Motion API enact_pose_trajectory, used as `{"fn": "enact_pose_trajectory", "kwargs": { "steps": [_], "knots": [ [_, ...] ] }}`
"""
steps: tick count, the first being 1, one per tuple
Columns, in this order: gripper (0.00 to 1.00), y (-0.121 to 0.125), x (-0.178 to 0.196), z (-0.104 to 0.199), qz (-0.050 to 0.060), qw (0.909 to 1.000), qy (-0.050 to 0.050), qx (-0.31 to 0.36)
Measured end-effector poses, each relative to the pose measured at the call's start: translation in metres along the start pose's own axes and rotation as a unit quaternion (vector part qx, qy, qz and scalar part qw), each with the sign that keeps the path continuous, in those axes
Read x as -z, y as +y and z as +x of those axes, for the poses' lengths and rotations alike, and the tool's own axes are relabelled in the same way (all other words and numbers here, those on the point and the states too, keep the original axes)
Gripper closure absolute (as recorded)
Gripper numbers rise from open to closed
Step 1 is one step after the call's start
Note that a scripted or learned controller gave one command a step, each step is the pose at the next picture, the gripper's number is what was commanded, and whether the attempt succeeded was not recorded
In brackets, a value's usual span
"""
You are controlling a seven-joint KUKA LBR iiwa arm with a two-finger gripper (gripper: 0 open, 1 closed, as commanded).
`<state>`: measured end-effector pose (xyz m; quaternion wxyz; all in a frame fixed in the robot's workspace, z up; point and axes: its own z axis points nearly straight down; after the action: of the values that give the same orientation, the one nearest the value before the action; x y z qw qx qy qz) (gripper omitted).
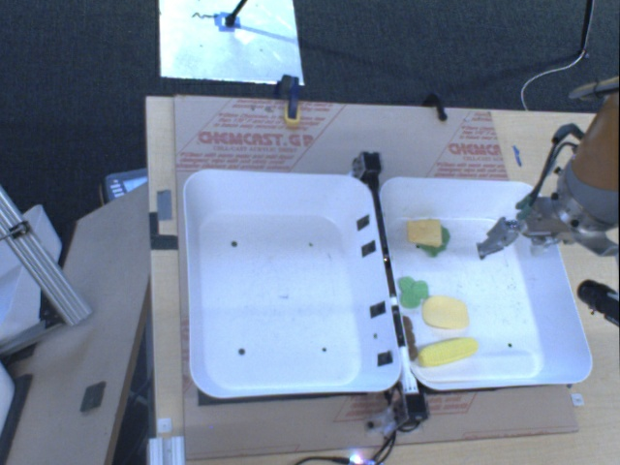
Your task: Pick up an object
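Yellow corn cob (447, 352) lying crosswise at the right bin (557, 347) front edge; I'm seeing the gripper (490, 241) hovering behind it, finger state unclear.

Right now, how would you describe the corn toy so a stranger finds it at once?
Look in the right bin, at its near edge beside the divider. The corn toy lies there on its side, below the pale yellow disc. It alone is long, bright yellow and cob-shaped.
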<state>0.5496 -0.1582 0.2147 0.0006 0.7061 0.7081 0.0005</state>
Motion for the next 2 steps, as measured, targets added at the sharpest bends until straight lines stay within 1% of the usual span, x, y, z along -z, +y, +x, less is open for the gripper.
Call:
{"fn": "enact_pose_trajectory", "kwargs": {
  "steps": [1,2],
  "knots": [
    [0.0,0.014,-0.137,0.052,0.002,1.0,0.001,0.003],
    [0.0,0.016,-0.026,0.105,-0.002,1.0,0.0,0.003]
  ]
}}
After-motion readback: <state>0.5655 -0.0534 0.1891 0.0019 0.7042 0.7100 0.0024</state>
